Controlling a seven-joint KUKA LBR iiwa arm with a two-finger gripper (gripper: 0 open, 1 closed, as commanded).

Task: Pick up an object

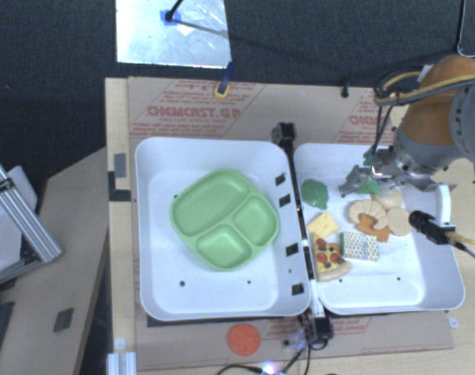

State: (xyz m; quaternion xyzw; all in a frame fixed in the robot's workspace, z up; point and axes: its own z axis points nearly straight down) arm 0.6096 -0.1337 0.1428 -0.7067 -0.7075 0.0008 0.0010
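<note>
Bench: cardboard sheet over a pale table, dark carpet behind, a foil-like square panel [172,20] at the top. Two shallow white bins sit side by side.

Left bin [155,287] holds a green divided plate [224,219], three compartments, nothing on it.

Right bin [441,283] holds the candidates, clustered toward its left and centre: a green leaf-shaped piece [315,193] near the divider; a yellow cheese wedge [323,225] just below it; a pizza slice [330,260] lower down beside the divider; a patterned small block [360,246] touching the pizza's right; a tan and orange heap of pastry-like pieces [376,215] to the right.

Arm comes in from the right, low over the right bin. Gripper [361,180] sits at the upper edge of the cluster, between the leaf piece and the tan heap, something green at its tip. Whether it is spread or closed: cannot tell; the tip is too small and cluttered.

Step in hand, by my reading: descent or grasp attempt, no lift evident. Next move calls for a firm closure on a single piece, then a straight rise clear of the neighbours; the crowding makes a clean single grip doubtful.
</note>
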